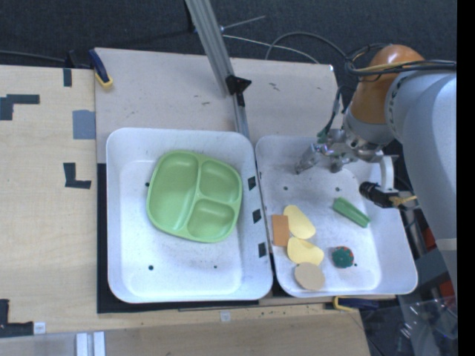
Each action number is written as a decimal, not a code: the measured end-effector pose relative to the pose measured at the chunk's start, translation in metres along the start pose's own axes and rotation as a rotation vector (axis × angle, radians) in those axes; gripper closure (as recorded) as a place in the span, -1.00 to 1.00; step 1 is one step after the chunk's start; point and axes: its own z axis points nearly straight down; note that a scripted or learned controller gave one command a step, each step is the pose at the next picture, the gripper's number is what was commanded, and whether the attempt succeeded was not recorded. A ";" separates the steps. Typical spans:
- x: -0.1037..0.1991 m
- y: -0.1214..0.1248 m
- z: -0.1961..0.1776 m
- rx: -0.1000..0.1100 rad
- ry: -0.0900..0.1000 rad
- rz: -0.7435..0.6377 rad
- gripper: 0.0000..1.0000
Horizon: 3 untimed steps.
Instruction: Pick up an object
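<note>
The pick is not yet made, as far as this view shows: every loose object lies on a bin floor and nothing sits between the fingers of the tool (320, 158). Taking the right-hand shallow white plastic bin (386, 269) as the landmark, the candidates cluster in its near half. A small orange rectangular block (280, 230) lies by its left wall; just to the right of that block sit a pale yellow rounded slice (300, 222) and, nearer the front, a second yellow rounded piece (305, 252), with a tan round disc (309, 277) touching it close to the bin's front wall. A dark green round piece with a red spot (342, 256) lies towards the middle of the bin's front half, and a green stick-shaped piece (350, 212) lies tilted further back, near the bin's right side. A light green, four-compartment plastic plate (195, 196) rests in the neighbouring bin to the left.

The grey arm with its orange band (386, 69) comes over the landmark bin's right rear corner and bends down, so the tool hangs low over the bin's far half, well apart from the cluster. Its fingers are too small and blurred here; I cannot tell whether they are spread or together. Reaching, closing and lifting all appear to remain.
</note>
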 end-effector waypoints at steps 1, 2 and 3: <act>0.001 0.001 -0.013 -0.001 0.000 -0.002 1.00; -0.004 0.000 -0.058 -0.005 0.001 0.001 1.00; -0.007 0.008 -0.105 -0.007 0.001 0.001 1.00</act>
